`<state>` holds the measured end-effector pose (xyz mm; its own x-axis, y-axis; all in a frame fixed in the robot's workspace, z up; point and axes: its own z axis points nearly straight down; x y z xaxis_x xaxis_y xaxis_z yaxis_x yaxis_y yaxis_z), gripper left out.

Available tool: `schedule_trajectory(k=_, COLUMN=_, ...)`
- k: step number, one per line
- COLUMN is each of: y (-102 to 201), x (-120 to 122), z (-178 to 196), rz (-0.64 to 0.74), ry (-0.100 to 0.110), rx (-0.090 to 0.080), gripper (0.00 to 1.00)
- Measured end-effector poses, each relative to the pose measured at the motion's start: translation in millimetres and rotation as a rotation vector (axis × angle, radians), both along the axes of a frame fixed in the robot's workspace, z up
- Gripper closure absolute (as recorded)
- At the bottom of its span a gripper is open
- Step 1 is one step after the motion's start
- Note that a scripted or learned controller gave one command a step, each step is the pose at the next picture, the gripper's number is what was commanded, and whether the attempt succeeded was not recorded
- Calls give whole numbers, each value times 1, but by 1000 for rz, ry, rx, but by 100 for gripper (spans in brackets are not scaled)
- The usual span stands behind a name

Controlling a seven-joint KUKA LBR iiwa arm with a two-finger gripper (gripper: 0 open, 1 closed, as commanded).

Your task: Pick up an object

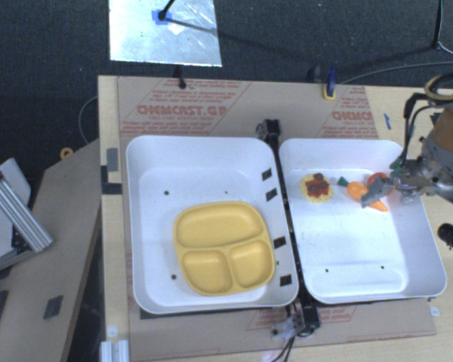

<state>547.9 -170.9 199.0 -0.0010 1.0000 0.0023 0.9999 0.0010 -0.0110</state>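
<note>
In the right bin lie a small pizza-like toy, yellow with red topping, and an orange carrot-like toy with a green tip. Beside them is a red and orange piece. My gripper reaches in from the right edge of that bin, its grey fingers low over the orange and red toys. The toys sit right at the fingertips, partly hidden by them.
The left bin holds a yellow three-compartment plate. A black divider clip line runs between the bins. Cables hang by the arm at the right, and a shiny metal sheet lies beyond the bench.
</note>
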Motion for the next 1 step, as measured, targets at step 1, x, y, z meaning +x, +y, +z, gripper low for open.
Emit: schedule_trajectory(k=1, y=0, x=3, z=7, rz=3, ry=-12, rx=-3, gripper=0)
